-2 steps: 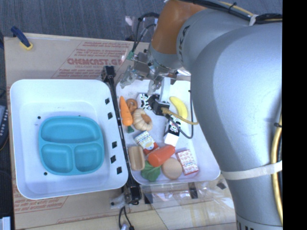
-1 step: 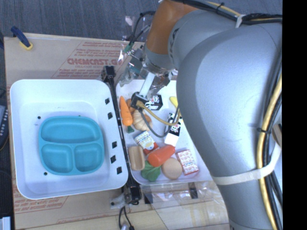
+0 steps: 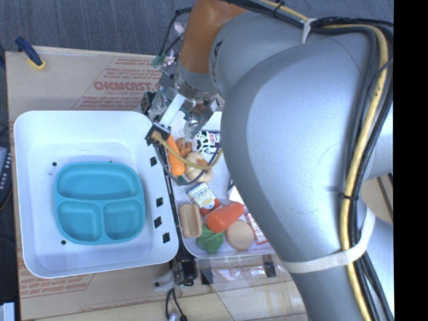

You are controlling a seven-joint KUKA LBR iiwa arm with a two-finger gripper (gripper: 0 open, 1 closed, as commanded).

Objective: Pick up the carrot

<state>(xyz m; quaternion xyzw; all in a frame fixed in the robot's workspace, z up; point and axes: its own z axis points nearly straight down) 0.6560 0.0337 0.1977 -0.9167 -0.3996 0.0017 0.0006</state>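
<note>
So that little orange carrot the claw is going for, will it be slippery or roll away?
The carrot looks smooth and glossy, like a plastic toy, so probably stiff, light and a bit slippery. Its long tapered shape suggests it could roll, though the toy foods crowded beside it in the right bin may hold it in place.

Desk (image 3: 87, 89): brown printed cardboard sheet covering top. Two shallow white bins side by side on it, left bin (image 3: 27, 179), right bin (image 3: 231, 256) partly hidden by arm.

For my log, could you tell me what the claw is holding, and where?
It cannot be told: the claw is down at the carrot, but no grip is visible.
</note>
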